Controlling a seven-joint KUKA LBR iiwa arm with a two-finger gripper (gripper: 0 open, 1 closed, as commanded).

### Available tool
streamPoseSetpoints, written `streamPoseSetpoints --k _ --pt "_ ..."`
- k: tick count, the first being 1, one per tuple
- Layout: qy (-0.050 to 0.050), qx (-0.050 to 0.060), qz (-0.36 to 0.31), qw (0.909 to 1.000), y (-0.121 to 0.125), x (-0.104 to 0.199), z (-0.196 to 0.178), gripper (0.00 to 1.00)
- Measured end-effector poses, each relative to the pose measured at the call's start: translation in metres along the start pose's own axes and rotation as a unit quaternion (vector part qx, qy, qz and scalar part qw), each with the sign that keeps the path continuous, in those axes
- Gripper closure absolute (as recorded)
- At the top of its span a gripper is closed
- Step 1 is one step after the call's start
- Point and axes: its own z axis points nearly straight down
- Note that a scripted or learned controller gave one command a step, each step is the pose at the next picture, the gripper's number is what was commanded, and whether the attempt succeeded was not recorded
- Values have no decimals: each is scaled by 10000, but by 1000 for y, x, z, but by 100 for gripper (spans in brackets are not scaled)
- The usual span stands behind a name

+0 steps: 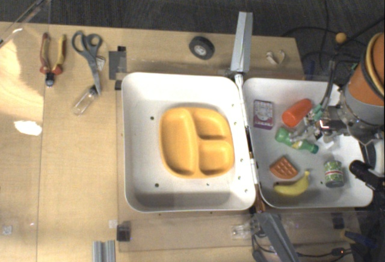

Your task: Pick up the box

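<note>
Where the right bin [361, 198] sits at the frame's right, the box [263, 113] lies flat in its upper left, well apart from the gripper [317, 124]. That gripper hovers mid-bin over the green bottle [296, 139], beside the orange cup [297, 112]; whether it is spread or closed, I cannot tell. Lower down lie a banana [292, 185], waffle [284, 167] and can [334, 173]. A yellow tray [197, 140] fills the left bin [141, 134].

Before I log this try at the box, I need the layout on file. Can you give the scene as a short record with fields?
left bin: holds a yellow tray
right bin: box, orange bottle, green bottle, waffle, banana, can
box: lies flat near the bin's left wall, apart from the gripper
gripper: over the right bin, by the green bottle and orange bottle
other items: waffle, banana, can
bench: scissors, pliers, tape roll
</note>
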Motion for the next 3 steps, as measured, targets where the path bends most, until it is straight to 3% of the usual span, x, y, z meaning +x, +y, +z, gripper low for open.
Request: streamPoseSetpoints --k 1,2,3 --pt "-2 1 -296 9996 51 40 43 0" --pt "0 6 -736 9973 90 32 125 0" --pt "-30 -9 -1466 9892 147 34 132 0"
